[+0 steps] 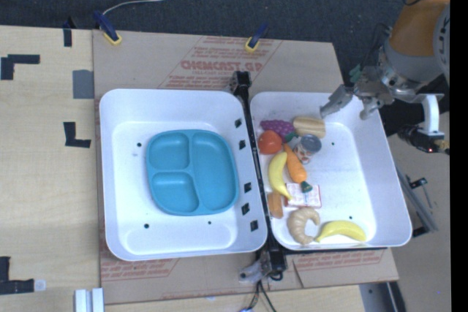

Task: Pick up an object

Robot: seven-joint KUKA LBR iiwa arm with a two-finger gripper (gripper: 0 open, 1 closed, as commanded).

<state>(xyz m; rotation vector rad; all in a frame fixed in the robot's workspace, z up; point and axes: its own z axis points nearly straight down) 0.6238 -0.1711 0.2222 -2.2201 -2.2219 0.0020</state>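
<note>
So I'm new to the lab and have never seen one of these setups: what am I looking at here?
One camera looks down at a slant on a bench with two shallow white bins. The left bin holds a blue divided plate. The right bin holds toy food: two bananas, a carrot, a tomato, grapes, a croissant. The grey and orange robot arm reaches in from the right; its gripper hangs over the right bin's far edge, holding nothing.
</note>
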